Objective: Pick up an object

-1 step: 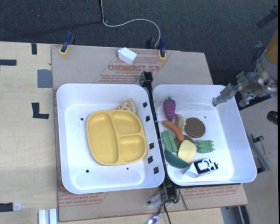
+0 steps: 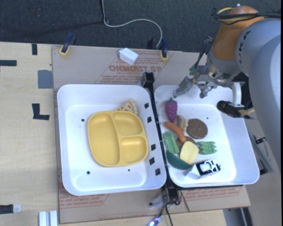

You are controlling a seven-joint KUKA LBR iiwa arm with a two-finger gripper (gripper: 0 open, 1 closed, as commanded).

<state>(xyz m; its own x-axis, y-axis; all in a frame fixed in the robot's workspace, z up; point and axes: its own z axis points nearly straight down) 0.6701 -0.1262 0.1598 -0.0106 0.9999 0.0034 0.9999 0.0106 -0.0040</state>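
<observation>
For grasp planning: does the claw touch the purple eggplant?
Apart. The camera view shows the claw above the eggplant, with white bin wall visible between them.

Toy foods (image 2: 186, 138) lie clustered in the right bin (image 2: 236, 168); none lifted.

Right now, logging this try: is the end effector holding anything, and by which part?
Nothing is held. The end effector hangs open above the right bin's far edge.

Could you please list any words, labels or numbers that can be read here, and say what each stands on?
Red print on the cardboard sheet above the bins: letters show, roughly "CHEMCAST GP", too blurred to be sure.
Red print along the cardboard's lower edge: too small to read.
Black-and-white item in the right bin: markings illegible.
</observation>
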